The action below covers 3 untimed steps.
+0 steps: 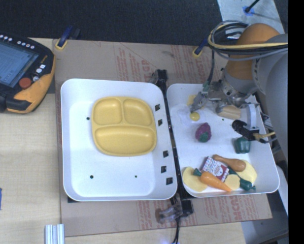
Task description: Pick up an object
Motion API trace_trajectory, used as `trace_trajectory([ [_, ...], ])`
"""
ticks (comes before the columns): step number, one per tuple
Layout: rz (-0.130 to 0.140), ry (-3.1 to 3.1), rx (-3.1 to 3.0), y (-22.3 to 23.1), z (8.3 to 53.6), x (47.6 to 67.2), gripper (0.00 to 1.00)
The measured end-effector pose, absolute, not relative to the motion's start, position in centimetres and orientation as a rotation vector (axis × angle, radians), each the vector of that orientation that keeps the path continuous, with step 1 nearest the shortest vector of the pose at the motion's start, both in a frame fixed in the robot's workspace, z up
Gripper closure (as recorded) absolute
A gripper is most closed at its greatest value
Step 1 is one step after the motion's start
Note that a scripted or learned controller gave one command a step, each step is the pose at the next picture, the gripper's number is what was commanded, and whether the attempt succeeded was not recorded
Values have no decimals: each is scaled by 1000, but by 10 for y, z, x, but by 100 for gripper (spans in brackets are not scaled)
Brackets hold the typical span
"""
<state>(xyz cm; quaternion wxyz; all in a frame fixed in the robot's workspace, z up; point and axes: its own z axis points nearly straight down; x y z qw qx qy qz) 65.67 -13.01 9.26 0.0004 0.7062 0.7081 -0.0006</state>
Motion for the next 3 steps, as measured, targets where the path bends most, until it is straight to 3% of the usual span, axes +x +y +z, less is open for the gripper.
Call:
trace_trajectory([
  [1,-9,2228,2224,-119,92,602,0],
  [2,-7,2227,2223,-98,92,577,0],
  [3,-7,2226,2222,-99,102,578,100],
])
